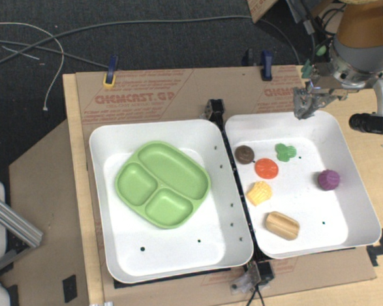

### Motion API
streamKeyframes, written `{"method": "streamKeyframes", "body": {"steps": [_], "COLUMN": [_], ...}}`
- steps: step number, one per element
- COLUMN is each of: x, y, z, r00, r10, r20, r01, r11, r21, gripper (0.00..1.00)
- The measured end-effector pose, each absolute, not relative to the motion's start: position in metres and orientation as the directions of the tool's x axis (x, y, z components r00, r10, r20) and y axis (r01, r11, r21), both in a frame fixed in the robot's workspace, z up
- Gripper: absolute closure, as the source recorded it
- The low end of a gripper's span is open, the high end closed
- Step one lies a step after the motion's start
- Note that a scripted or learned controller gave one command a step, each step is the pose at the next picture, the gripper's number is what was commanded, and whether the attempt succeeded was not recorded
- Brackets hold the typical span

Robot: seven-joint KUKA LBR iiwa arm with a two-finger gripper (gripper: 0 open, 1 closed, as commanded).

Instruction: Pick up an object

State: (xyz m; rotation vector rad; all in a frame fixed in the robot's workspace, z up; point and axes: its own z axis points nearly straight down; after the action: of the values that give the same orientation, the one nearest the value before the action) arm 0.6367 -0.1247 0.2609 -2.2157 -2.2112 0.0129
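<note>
The right bin (pixel 350 171) holds several small toy foods: a brown round piece (pixel 244 154), a green broccoli-like piece (pixel 285 152), an orange-red tomato (pixel 266 168), a yellow corn piece (pixel 260 193), a tan bread loaf (pixel 282 225) and a purple piece (pixel 329 179). My gripper (pixel 304 110) hangs above the back edge of the right bin, behind the green piece and well apart from all the objects. Nothing shows between its fingers.
The left bin (pixel 112 233) holds a green divided plate (pixel 162 184). Blue clamps (pixel 112 69) (pixel 266 64) pin the cardboard at the back. A black mount (pixel 214 108) sits between the bins. Cables lie on the dark floor at the back left.
</note>
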Motion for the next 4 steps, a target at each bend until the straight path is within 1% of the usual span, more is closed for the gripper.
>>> {"method": "streamKeyframes", "body": {"steps": [1, 2, 3, 4], "x": [0.639, 0.639, 0.639, 0.636], "y": [-0.124, -0.133, -0.133, -0.128], "z": [0.268, 0.21, 0.151, 0.107], "r00": [0.0, 0.001, 0.001, 0.0], "r10": [1.0, 1.0, 1.0, 1.0], "r20": [0.0, 0.001, 0.001, 0.002], "r01": [1.0, 1.0, 1.0, 1.0], "r11": [0.0, -0.001, -0.001, 0.0], "r21": [-0.001, -0.007, -0.002, -0.005], "gripper": [0.0, 0.0, 0.0, 0.0]}}
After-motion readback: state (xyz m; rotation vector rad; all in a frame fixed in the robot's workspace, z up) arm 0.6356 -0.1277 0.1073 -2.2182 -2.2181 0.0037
